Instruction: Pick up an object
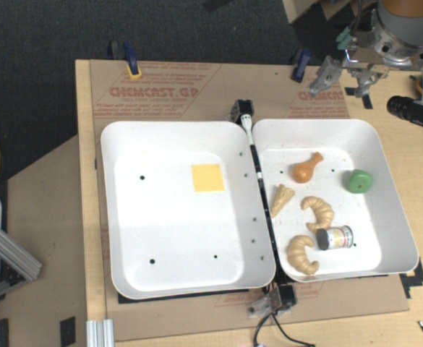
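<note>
- Hovering above the desk [197, 85] beyond the right-hand shallow white bin [385, 194], the grey metal claw [345, 74] stands with fingers apart, gripping nothing.
- Nearest candidates lie below it in that bin: an orange plastic drumstick [306, 168], long axis slanting, and a round green ball [359, 181].
- A flat yellow square [207, 178] sits in the left bin [124, 194], well apart.

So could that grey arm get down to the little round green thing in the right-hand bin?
Probably yes. The small round green object lies apart from the other items near the right white bin's far side, nothing over it. The gripper hangs above the bench just beyond that bin.
</note>
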`<move>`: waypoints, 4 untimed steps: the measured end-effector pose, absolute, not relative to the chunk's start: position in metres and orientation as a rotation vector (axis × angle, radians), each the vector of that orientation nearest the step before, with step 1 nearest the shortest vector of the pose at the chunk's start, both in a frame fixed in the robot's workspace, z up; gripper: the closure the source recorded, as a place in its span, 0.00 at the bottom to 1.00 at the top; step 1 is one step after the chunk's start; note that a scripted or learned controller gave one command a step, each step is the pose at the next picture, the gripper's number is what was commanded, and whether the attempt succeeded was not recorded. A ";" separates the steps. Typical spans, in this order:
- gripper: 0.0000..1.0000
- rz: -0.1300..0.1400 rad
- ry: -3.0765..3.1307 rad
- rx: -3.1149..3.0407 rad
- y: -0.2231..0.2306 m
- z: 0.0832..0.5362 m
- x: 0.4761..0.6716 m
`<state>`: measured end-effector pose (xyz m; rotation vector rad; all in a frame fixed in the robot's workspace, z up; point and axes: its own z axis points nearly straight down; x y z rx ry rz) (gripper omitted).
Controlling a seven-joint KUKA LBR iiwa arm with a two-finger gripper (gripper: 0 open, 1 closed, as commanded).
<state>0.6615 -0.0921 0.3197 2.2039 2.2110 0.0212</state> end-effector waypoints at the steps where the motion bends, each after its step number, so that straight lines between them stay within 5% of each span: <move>1: 0.00 -0.009 2.233 2.224 -0.052 0.206 0.665; 2: 0.00 -0.012 2.222 2.235 -0.098 0.139 0.595; 3: 0.00 -0.006 2.222 2.226 -0.123 0.081 0.615; 4: 1.00 0.001 2.219 2.222 -0.122 0.096 0.616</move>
